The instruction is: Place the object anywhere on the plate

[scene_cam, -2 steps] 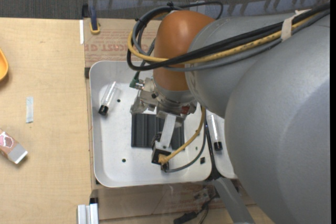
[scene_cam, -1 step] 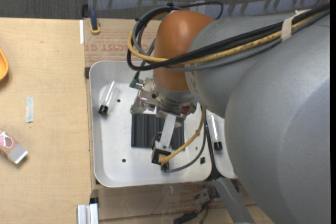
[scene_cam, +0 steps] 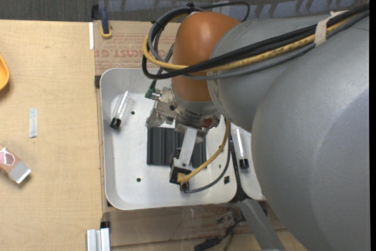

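Clear black-capped tube (scene_cam: 119,110), probably the object, lies near the gripper (scene_cam: 166,120), to its view-left. It is likely light, stiff, slick and prone to rolling; grasp it across mid-barrel. The gripper's opening cannot be told. A black ribbed slab (scene_cam: 158,146) sits just beneath the gripper in the white bin (scene_cam: 126,185).

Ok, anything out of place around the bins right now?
Two small things lie outside the bin, on the bench to its left: a grey strip and a pink-and-white block. Nothing looks spilled or broken.
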Action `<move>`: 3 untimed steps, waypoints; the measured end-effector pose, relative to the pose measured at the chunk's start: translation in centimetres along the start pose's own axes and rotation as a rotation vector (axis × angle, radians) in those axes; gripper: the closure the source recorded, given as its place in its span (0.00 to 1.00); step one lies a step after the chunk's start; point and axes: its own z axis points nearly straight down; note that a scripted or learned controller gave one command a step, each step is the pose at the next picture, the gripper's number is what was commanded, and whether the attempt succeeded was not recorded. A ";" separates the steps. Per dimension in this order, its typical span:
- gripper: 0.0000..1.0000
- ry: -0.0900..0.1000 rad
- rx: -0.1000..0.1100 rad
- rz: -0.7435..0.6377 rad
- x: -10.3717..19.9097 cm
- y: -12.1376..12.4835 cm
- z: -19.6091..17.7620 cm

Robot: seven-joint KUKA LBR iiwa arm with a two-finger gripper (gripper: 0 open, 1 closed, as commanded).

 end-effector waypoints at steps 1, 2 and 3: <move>0.00 0.000 0.000 0.000 0.0 0.0 0.0; 0.00 0.000 0.000 0.000 0.0 0.0 0.0; 0.00 0.000 0.000 0.000 0.0 0.0 0.0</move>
